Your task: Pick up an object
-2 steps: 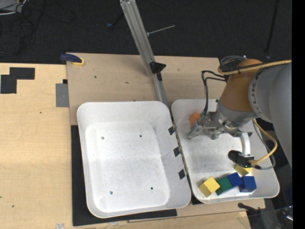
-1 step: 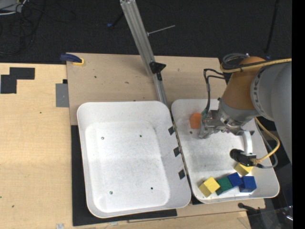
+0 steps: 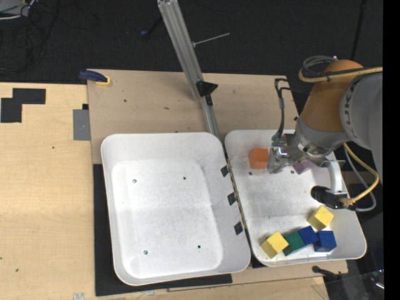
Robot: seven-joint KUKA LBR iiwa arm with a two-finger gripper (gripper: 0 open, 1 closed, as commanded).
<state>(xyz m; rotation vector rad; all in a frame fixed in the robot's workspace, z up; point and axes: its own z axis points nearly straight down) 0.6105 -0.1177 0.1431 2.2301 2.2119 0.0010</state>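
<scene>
Flanking fingers (image 3: 278,161) beside orange block (image 3: 258,158)

A pale wooden desk (image 3: 156,99) fills the scene. Behind the desk lies dark floor (image 3: 94,24) with loose cables (image 3: 19,2). A slanted aluminium rail (image 3: 184,49) rises from the desk's far side.

Orange block (image 3: 258,158) in right bin (image 3: 281,199)

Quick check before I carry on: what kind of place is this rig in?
Probably a robotics lab: two white bins on a plywood bench, toy blocks as grasp targets, cables on dark floor behind.
</scene>
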